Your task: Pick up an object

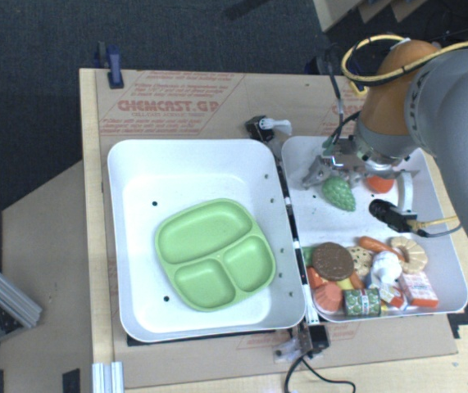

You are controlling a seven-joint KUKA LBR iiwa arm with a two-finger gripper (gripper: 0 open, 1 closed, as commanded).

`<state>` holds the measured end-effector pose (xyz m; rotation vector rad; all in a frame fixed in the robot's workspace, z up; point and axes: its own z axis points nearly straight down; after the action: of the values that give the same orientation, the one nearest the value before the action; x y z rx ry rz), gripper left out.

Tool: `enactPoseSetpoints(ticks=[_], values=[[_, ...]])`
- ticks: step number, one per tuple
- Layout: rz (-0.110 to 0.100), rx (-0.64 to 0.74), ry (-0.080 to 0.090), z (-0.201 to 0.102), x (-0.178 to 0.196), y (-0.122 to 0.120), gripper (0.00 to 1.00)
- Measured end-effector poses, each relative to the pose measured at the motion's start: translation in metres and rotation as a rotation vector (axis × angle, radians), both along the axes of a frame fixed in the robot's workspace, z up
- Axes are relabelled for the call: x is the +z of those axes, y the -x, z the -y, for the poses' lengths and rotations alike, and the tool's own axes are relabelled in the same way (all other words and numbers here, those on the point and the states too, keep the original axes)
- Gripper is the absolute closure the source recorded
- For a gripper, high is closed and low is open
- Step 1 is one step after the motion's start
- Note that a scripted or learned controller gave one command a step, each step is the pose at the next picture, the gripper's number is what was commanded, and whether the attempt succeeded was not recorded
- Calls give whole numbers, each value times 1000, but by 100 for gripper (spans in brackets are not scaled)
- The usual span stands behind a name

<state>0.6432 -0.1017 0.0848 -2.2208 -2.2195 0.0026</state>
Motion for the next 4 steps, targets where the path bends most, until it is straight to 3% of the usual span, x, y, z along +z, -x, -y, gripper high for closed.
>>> enactPoseSetpoints(ticks=[1,2,3,4], values=[[3,1,1,0,11,-1,100],[8,6,-2,-61,106,34,100],[3,-8,5,38,95,43,100],[4,0,1,31,95,42,0]])
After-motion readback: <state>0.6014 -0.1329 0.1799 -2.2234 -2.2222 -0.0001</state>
